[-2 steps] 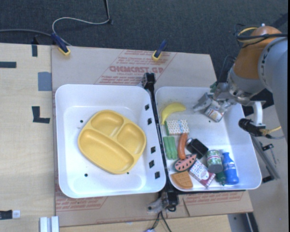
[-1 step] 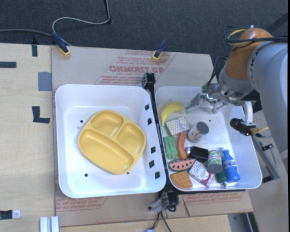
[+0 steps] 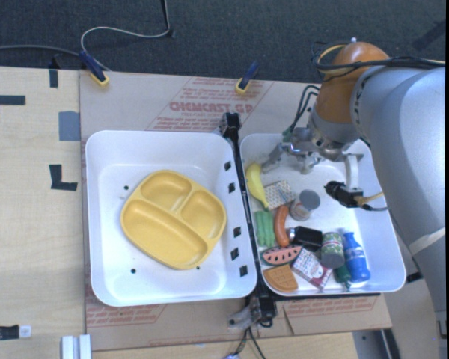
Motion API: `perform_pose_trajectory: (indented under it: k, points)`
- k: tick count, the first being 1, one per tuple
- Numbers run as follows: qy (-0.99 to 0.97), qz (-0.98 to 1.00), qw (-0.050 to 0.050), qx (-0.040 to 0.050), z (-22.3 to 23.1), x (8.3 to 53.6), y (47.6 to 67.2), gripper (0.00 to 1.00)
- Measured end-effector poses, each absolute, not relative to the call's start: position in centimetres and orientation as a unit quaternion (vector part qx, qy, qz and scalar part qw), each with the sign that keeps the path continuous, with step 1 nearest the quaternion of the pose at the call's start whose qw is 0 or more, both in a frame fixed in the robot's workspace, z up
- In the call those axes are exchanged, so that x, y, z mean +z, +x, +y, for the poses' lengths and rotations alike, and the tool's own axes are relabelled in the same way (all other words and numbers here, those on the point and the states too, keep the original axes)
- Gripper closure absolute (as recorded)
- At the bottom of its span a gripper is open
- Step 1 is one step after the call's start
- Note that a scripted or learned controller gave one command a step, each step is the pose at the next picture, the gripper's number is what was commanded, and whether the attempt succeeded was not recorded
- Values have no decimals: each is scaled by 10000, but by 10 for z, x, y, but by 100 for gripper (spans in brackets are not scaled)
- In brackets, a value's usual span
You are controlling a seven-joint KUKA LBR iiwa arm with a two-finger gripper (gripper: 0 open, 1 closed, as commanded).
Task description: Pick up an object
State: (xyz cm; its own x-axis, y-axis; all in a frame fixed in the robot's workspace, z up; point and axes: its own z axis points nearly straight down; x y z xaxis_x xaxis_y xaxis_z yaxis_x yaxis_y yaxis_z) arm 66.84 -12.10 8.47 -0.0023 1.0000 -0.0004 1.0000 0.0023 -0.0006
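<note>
- Here the things to pick from lie crowded in the right bin, mostly along its left and front parts: a banana by the divider, a green piece and a red sausage-shaped piece below it, a watermelon slice, a blue bottle and a small can toward the front right.
- They overlap and touch one another (a heap rather than a layout), which I judge leaves few clean sides for fingers to slide down.
- The end effector hangs over the far part of that bin, above bare white floor just beyond the banana and a small patterned packet; nothing shows between its fingers, and I cannot tell whether they are spread or closed.
- That position suggests a descent toward the nearest items, the banana or the packet, not yet begun.
- The arm comes in from the right, its orange band above the wrist, with a cable looping beside it.
- The left bin holds a yellow divided plate, well apart from the pile.
- Both bins sit on a cardboard sheet clipped to the wooden table, which carries dark tape marks; dark carpet with a cable lies beyond.
</note>
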Motion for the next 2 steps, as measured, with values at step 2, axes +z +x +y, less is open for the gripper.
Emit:
perform_pose_trajectory:
  k: [2]
  points:
    - [-7077,-7065,-43,17,-99,86,656,0]
